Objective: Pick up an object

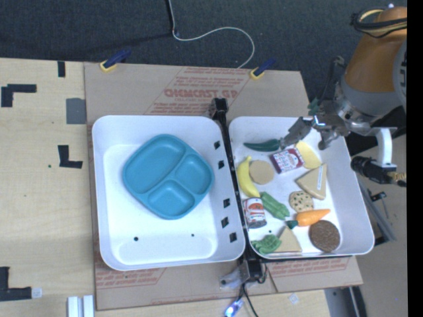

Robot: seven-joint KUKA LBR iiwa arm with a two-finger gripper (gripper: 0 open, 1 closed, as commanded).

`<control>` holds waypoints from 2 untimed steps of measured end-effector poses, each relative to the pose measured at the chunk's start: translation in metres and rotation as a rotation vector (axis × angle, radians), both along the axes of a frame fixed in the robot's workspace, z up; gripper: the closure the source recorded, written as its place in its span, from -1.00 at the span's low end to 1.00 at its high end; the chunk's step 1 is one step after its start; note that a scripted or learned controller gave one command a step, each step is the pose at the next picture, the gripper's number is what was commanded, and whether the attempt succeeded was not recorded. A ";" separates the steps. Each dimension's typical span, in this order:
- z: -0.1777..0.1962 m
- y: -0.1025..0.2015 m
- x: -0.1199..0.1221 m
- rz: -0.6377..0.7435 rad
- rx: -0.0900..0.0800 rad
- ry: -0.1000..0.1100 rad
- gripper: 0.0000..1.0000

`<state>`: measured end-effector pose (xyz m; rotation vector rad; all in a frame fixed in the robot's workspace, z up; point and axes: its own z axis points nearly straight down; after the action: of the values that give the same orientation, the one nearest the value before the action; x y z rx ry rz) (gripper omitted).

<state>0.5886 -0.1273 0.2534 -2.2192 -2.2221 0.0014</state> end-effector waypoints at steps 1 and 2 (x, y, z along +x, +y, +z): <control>0.023 0.041 -0.037 0.003 0.002 0.000 -1.00; 0.054 0.099 -0.085 0.006 0.002 0.001 -1.00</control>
<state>0.5032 -0.0282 0.3078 -2.2114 -2.2268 -0.0001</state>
